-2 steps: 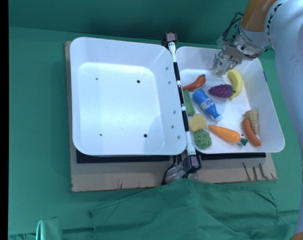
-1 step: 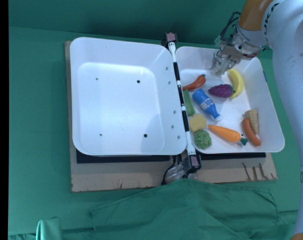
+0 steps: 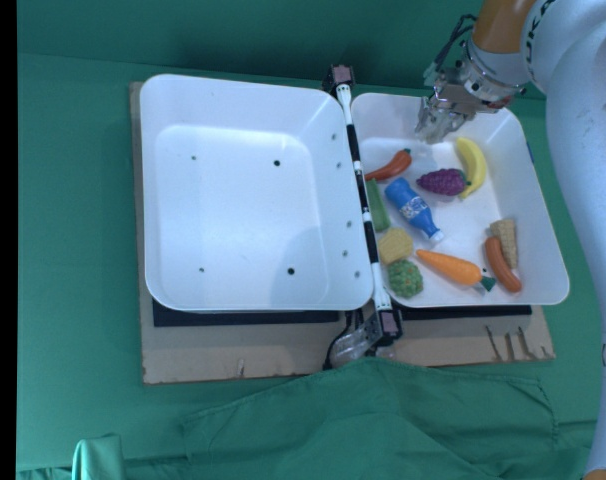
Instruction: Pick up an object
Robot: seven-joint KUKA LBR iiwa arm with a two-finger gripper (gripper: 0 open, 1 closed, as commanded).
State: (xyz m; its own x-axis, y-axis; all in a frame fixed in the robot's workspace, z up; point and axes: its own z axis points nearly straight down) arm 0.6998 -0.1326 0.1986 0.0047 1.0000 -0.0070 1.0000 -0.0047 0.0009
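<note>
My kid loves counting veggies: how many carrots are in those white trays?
1. The carrot lies near the front of the right tray, between the green vegetable and the sausage. Other toys might hide something beneath them.

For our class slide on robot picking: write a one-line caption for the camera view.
Robot hand poised above the right bin of toy foods, near a banana and grapes.

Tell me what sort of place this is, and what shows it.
Probably a robotics lab's grasping test bench. Two shallow white bins sit side by side on green cloth, one holding toy food such as a banana and carrot, with the gripper above them.
</note>
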